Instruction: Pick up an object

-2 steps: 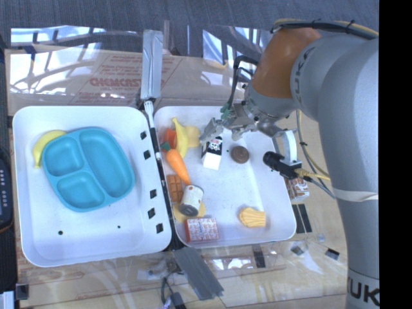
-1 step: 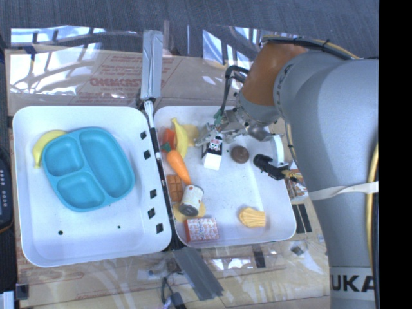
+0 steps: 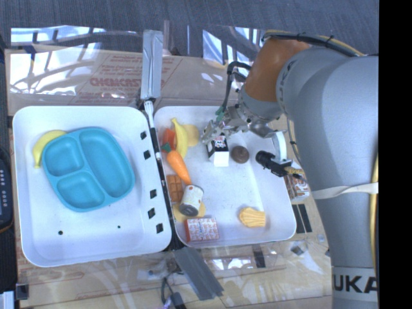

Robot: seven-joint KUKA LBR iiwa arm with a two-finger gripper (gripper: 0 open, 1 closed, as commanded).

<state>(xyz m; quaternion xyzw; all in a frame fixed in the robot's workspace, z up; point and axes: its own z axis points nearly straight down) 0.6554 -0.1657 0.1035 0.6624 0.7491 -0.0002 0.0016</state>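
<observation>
Left bin [image 3: 26, 230] holds a blue tray [image 3: 87, 167] with a banana [image 3: 42, 144] touching its left edge. Right bin [image 3: 273, 198] holds a carrot [image 3: 178, 166], can [image 3: 190, 200], another banana [image 3: 181, 136], a small carton [image 3: 219, 150] just under the gripper [image 3: 217, 129]; its grip cannot be told

Arm base [image 3: 353, 282], lower right: white letters "UKA" legible, the word cut by the frame edge. Cardboard sheet [image 3: 103, 76] behind the bins: faint reddish print, not readable. Small box [image 3: 201, 229] in right bin: printed label, too small to read.
</observation>
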